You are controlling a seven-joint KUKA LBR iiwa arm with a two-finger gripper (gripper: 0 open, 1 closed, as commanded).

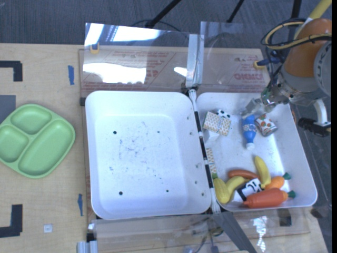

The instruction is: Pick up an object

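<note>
I'm hovering my gripper (261,105) over the right bin (304,157), nothing grasped; its spread I cannot tell (too blurred). The blue bottle (249,131) lies just below: next, descend and close.

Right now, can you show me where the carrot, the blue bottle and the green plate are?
carrot (266,197), camera view, middle of its orange body.
blue bottle (249,130), camera view, its blue middle.
green plate (35,139), camera view, ridge between compartments.
</note>
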